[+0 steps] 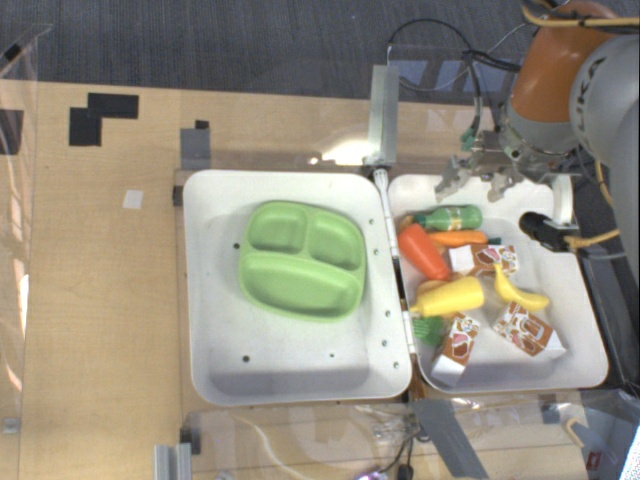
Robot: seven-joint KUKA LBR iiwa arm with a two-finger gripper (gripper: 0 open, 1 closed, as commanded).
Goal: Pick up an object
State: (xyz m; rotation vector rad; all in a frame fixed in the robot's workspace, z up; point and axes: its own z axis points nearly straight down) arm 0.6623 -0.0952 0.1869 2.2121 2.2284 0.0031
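Nothing has yet been picked up: the two-finger gripper (487, 168) is seen spread apart and empty above the far end of the right-hand shallow white bin (590, 363), just beyond the green plastic bottle (450, 217) lying there.

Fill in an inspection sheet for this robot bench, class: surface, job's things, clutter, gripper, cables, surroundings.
Surface: wooden bench with two white bins side by side, left bin, right bin.
Job's things: right bin holds a green bottle, carrot, red pepper, yellow bottle, banana and small cartons.
Clutter: green tray in the left bin.
Gripper: gripper over the right bin's far edge, fingers spread, holding nothing.
Cables: black cable behind the bins.
Surroundings: grey floor.
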